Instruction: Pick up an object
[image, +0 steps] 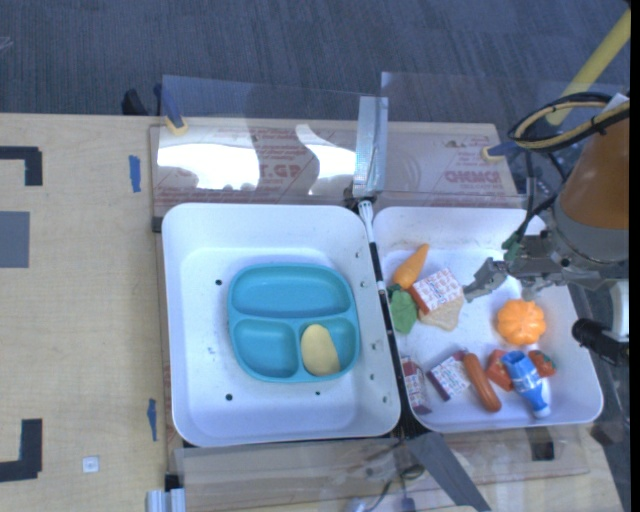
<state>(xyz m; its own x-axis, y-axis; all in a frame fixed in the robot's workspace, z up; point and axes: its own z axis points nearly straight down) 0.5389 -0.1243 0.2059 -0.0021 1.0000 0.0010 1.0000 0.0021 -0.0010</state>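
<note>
Two shallow white bins sit side by side on the tabletop (70, 330). The left bin (190, 300) holds a blue divided tray (285, 300) near its middle, and a yellow egg-shaped object (320, 350) lies in the tray's lower right compartment.

The right bin (580, 400) carries the loose items. A toy carrot (411, 266) lies near the bin's upper left corner, with a green leafy piece (402, 311) just below it against the left wall. Beside these sits a small red-and-white box (436, 291), resting on a tan cracker-like piece (445, 316). An orange round fruit (521, 322) sits toward the right side of the bin. Along the bottom edge lie a dark red packet (415, 386), a second small red-and-white carton (451, 377), a sausage (479, 380) and a blue-and-white bottle (528, 384), which lies across a red item.

The grey arm with its orange band (600, 185) reaches in over the bin's right edge. The tool (483, 282) hangs between the red-and-white box and the orange fruit, its dark finger (487, 277) pointing toward the box. Nothing is visibly held, and the frame does not make clear whether the tool is released or clenched.
</note>
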